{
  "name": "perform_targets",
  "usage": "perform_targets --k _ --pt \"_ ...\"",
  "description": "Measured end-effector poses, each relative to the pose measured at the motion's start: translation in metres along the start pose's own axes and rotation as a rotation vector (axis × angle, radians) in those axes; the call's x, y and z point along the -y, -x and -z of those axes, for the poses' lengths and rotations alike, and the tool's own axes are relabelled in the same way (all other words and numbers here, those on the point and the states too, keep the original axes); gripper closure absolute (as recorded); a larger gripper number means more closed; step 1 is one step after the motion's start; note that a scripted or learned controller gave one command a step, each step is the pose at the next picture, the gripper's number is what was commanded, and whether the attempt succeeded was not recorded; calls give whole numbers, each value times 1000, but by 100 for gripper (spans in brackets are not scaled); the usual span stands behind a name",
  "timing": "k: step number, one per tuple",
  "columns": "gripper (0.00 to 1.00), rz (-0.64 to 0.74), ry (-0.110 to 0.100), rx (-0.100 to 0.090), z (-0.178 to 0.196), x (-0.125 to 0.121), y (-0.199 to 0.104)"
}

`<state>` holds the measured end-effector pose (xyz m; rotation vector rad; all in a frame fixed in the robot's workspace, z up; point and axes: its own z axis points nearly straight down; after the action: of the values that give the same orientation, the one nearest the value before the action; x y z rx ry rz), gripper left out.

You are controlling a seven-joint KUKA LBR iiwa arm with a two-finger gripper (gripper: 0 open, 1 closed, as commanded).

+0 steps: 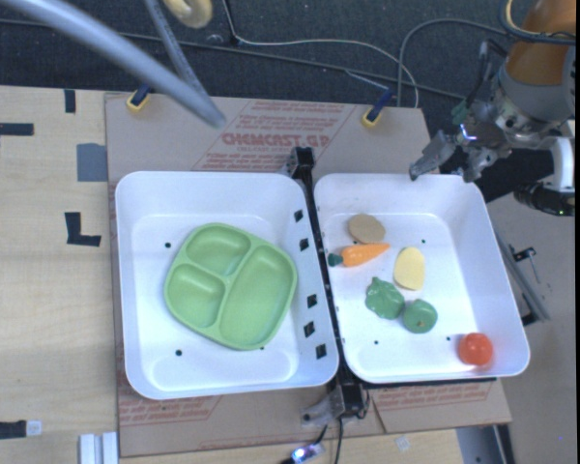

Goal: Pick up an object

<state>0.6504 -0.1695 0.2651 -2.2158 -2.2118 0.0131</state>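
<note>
The right bin (495,251) holds several toy foods: a tan round piece (365,228), an orange carrot (360,255), a yellow piece (410,268), a green broccoli-like piece (384,299), a round green fruit (420,315) and a red tomato (476,348) in the near right corner. My gripper (443,169) hangs over the bin's far right rim, above and beyond the foods. Its two dark fingers stand apart, open, with nothing between them.
The left bin (128,259) holds a green divided plate (232,285). A black divider (315,259) runs between the bins. A grey pole (106,42) crosses the upper left. Cables (367,51) and yellow clamps (373,116) lie behind the bins on the cardboard.
</note>
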Motion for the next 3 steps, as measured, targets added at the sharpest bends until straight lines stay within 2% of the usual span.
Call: perform_targets --k 1,3 --pt "0 3 13 2 8 -2 0" --pt "0 3 8 2 -96 7 10"
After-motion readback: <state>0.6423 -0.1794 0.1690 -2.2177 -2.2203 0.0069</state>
